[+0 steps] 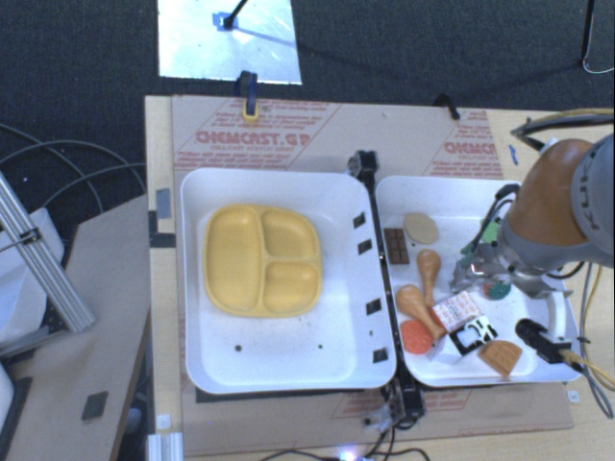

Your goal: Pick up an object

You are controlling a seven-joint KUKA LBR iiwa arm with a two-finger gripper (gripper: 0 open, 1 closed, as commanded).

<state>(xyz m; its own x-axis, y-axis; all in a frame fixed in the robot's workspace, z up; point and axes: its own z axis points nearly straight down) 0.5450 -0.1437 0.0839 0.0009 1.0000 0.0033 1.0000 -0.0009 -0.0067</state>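
The claw [471,272] is low in the right bin [452,192], near the box [457,309]; its state I cannot tell. Next, probably a grasp.

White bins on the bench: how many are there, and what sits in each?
2. The left bin holds a yellow divided tray. The right bin holds small toy food items under the gripper; the arm may hide some.

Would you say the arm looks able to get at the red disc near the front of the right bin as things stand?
Probably yes. The red disc lies uncovered from above, though the orange drumstick-shaped piece touches it, and the gripper is close by in the same right bin.
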